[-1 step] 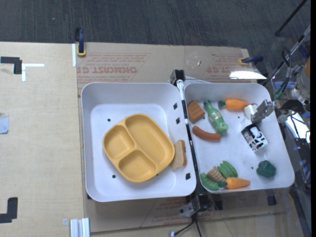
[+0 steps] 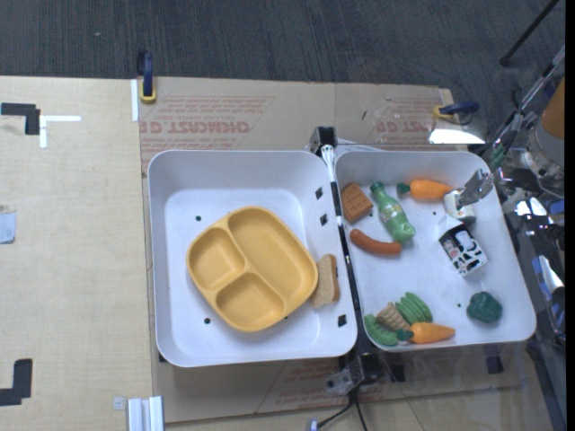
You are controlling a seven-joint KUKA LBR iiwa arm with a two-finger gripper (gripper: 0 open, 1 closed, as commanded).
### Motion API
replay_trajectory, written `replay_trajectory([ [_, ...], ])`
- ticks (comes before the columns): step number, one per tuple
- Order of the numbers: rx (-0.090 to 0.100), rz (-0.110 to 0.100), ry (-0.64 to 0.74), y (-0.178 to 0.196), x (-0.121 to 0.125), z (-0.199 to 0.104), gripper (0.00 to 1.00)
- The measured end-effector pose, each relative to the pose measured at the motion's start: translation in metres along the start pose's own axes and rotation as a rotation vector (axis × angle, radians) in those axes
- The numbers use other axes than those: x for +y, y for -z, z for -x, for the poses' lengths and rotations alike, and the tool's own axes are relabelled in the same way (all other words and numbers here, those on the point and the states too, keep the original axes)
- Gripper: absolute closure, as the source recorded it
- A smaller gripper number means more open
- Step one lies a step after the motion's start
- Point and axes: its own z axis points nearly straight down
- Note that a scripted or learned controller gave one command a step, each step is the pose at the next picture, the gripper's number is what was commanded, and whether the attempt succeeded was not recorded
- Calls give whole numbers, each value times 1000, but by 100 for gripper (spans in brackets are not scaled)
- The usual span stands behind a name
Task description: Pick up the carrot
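The bench (image 2: 72, 330) reaches closest at the lower edge, a pale wooden top with a brown cardboard sheet (image 2: 207, 115) lying under the two bins. The left bin (image 2: 171, 268) holds a yellow divided plate (image 2: 252, 268) set at a slant. A slice of bread (image 2: 327, 280) leans just beside the plate's right rim.

The right bin (image 2: 508, 268) holds the small things. The arm (image 2: 548, 124) comes in over its far right corner, and the gripper (image 2: 467, 197) hangs over the bin's far right part. Whether it is open or shut cannot be told from this angle, and nothing is seen held in it.

There are two carrots. The far carrot (image 2: 428, 189) lies on its side near the bin's back wall, just left of the gripper, with its orange tip pointing toward it and its green end away. The near carrot (image 2: 433, 333) lies against the front wall, well apart from the gripper.

A green bottle (image 2: 393, 212) lies tilted beside the far carrot's green end. Left of the bottle is a brown waffle (image 2: 356, 202), and below it a sausage (image 2: 375, 243). A black-and-white can (image 2: 464, 250) lies under the gripper. A dark green vegetable (image 2: 485, 307) sits near the front right corner, and pea pods (image 2: 410, 309) lie just beside the near carrot.
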Motion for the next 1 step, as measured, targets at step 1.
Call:
replay_trajectory([
  [1,2,-2,-48,-85,51,-21,0],
])
